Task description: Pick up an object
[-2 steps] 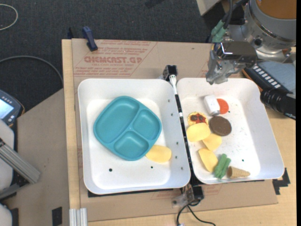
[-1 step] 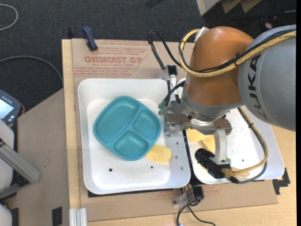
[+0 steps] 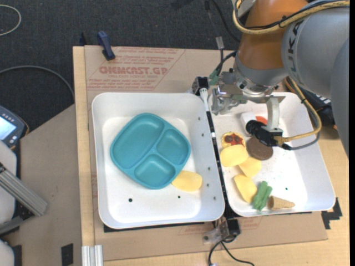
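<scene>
The gripper [image 3: 221,100] hangs over the far left corner of the right bin [image 3: 310,148], close to the wall shared with the left bin [image 3: 105,121]. Nothing shows in its grasp. Just in front of it lie a red and brown food piece [image 3: 233,139], a brown disc [image 3: 259,149] and a yellow lump [image 3: 233,156]. Further forward are two more yellow pieces [image 3: 245,187], a green pod [image 3: 261,196] and a tan cone [image 3: 282,203]. A small orange-red piece [image 3: 260,119] lies behind the disc.
The left bin holds a teal divided plate [image 3: 150,150] and a yellow piece [image 3: 187,180] at the plate's front right. The arm's orange band [image 3: 266,26] and grey links loom over the right bin's far side. A blue clamp [image 3: 105,44] grips the board's far edge.
</scene>
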Robot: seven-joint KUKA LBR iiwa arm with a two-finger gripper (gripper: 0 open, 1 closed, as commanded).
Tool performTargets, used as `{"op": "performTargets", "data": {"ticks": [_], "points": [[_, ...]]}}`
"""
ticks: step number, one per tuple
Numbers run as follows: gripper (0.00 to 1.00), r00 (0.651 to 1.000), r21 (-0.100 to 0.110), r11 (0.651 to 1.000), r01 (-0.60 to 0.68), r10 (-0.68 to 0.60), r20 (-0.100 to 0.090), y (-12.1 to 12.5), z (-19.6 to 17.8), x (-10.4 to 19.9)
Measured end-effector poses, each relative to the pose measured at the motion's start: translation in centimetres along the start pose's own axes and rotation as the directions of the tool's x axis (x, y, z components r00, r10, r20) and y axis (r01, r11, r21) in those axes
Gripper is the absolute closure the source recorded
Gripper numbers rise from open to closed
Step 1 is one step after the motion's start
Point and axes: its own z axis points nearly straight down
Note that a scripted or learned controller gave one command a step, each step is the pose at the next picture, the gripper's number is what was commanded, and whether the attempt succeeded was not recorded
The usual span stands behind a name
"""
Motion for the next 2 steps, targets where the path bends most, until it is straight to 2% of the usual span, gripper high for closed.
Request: {"op": "performTargets", "data": {"ticks": [1, 2], "points": [[1.00, 1.000, 0.012, 1.000, 0.012, -0.012, -0.006, -4.0, 0.5, 5.1], [1.00, 1.000, 0.015, 1.000, 0.017, -0.017, -0.008, -7.5, 4.2, 13.7]]}}
